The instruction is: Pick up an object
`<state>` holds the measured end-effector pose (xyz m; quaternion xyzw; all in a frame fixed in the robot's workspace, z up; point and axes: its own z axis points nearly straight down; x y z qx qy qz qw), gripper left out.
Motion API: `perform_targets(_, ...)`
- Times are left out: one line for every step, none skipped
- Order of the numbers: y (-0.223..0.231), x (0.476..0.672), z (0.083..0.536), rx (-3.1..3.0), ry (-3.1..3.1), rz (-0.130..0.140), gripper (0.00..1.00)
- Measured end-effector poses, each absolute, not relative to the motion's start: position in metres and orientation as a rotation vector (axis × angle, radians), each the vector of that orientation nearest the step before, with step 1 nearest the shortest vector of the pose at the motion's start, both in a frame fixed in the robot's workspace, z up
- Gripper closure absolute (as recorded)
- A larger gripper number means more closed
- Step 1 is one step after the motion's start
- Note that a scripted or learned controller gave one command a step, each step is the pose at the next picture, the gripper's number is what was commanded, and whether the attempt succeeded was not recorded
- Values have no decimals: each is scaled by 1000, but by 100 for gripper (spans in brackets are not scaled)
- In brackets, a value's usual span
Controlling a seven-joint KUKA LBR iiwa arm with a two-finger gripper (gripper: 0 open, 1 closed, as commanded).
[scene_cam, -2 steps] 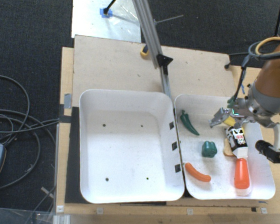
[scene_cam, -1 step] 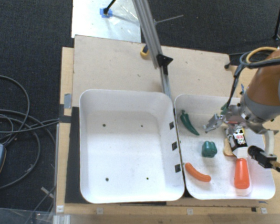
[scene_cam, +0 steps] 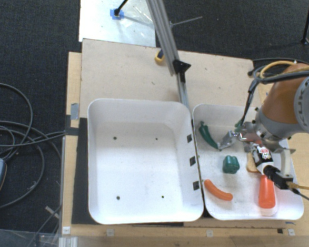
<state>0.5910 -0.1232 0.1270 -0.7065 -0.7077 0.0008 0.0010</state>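
Note:
My gripper (scene_cam: 227,142) hangs low over the right bin (scene_cam: 243,212), in its upper middle part, with the grey arm and orange band (scene_cam: 283,100) coming in from the right. Its silver tip sits right beside the lower end of a dark green curved pepper-like piece (scene_cam: 206,134) that lies near the bin's left wall. A small dark green lump (scene_cam: 231,164) lies just below the gripper. Toward the front lie an orange carrot-like stick (scene_cam: 218,190) and an orange-red cone-shaped piece (scene_cam: 267,192).
The left bin (scene_cam: 96,158) stands alongside, sharing a wall with black clips (scene_cam: 192,160). A slanted metal pole (scene_cam: 168,37) crosses the back of the bench. A tan piece (scene_cam: 251,163) lies under the wrist. Cables lie on the floor at left.

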Motion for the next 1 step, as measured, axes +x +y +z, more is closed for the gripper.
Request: perform_targets(-123,591,89,-2219,-2222,2,0)
